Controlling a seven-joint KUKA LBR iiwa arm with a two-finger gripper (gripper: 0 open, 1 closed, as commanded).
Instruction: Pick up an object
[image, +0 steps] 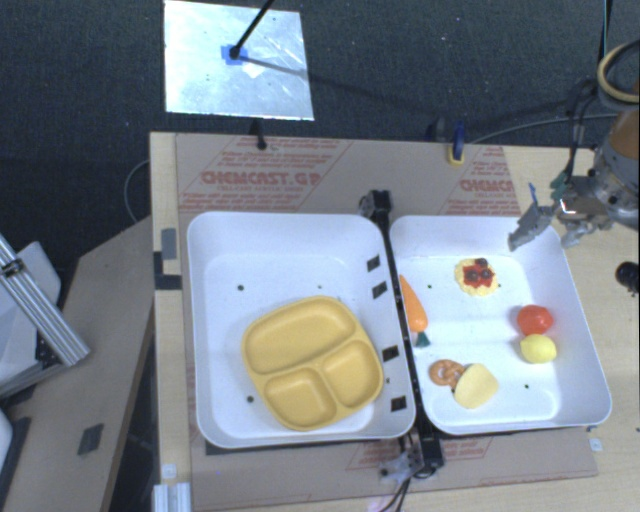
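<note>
Over at the far right corner of the right bin (585, 340), the gripper (550, 232) hangs above the rim, reaching in from the right on the grey arm (615, 175). Its two fingers (527, 230) stand apart with nothing between them; one grey finger points down toward the bin's upper right corner, the other sits closer to the wrist.

Below it, the right bin holds a scatter of toy food. A small pizza-like piece (478, 276), yellow with red and dark toppings, lies near the bin's far side, nearest to the gripper but clear of it. An orange carrot (414, 306) lies along the left wall, its green end pointing toward the near side. A red tomato (534, 319) sits by the right wall, with a yellow lemon (538, 348) just beside it on the near side. Toward the near edge a brown pretzel (445, 373) touches a pale yellow wedge (476, 386).

Beside it, the left bin (215, 300) carries a yellow divided tray (313, 361) with three compartments, lying flat and turned at an angle. Both bins rest on a cardboard sheet (300, 170) printed with red lettering.
</note>
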